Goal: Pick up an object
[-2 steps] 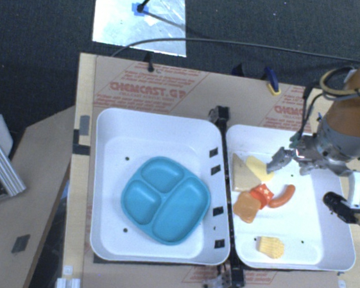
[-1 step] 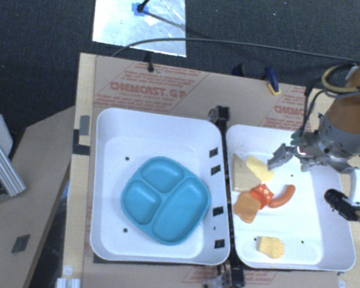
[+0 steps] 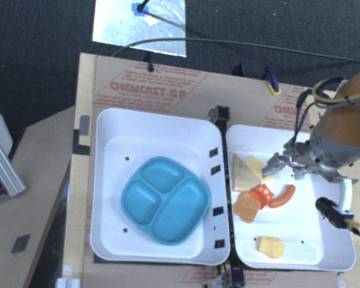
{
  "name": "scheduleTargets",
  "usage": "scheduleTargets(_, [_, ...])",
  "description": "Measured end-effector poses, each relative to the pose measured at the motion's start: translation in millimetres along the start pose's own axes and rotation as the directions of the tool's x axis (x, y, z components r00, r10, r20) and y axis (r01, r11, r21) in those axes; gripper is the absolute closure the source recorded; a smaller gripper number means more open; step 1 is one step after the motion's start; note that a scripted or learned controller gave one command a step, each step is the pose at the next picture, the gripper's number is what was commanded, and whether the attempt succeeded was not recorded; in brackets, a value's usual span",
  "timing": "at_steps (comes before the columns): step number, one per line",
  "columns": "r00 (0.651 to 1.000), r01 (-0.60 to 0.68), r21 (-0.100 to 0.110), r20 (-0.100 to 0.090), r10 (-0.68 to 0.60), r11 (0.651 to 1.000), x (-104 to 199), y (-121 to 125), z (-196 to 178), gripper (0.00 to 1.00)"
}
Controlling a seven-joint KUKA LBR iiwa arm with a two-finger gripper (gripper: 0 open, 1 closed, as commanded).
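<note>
On the cardboard-covered bench (image 3: 173, 88), two white bins (image 3: 110, 164), tool (image 3: 274, 165) state unclear.

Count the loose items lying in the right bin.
4: a pale yellow wedge at the upper left beside the gripper, an orange-red sausage mid-bin, an orange chunk left of it, and a yellow piece near the front. The arm may hide more.
</note>
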State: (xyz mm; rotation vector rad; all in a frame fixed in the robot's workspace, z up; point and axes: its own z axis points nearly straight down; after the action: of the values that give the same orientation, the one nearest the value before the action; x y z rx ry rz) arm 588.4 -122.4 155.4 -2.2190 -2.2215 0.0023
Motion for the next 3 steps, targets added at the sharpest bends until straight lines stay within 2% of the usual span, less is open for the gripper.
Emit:
scheduleTargets(1, [1.0,0.003,-0.002,0.0,-0.003,1.0,7,6,57,0.0])
scheduleTargets(2, [1.0,0.001,-0.009,-0.001,-0.001,1.0,6,10,64,0.0])
scheduleTargets(3, [1.0,0.003,-0.024,0.0,-0.003,1.0,8,14,51,1.0])
